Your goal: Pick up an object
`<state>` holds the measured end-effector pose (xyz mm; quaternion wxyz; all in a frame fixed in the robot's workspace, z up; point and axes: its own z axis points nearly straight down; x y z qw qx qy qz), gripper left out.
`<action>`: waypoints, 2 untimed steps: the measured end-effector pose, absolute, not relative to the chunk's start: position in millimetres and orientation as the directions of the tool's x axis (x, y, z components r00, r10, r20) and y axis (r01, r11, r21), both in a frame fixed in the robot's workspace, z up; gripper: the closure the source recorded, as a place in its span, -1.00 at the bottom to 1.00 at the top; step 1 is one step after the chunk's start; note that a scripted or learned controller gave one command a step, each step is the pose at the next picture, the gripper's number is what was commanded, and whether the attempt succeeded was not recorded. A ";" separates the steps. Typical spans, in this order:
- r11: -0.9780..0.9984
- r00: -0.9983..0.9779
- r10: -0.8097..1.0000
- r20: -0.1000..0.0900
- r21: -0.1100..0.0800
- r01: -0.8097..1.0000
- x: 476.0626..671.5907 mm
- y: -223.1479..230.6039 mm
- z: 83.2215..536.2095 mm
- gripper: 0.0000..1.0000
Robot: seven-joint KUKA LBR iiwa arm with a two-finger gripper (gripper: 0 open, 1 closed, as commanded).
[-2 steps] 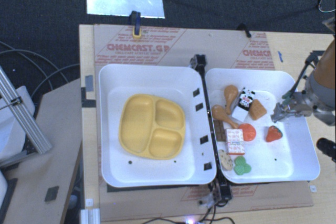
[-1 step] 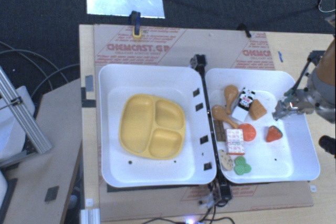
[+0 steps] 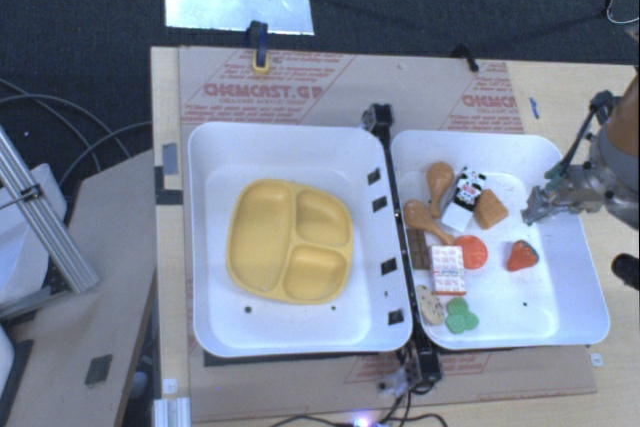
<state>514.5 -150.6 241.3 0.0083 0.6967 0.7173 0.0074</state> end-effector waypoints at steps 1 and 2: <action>0.035 -0.035 0.999 -0.002 0.026 0.999 515.9 -150.3 252.0 1.00; 0.040 -0.040 0.999 -0.002 0.029 0.999 517.0 -149.9 262.6 1.00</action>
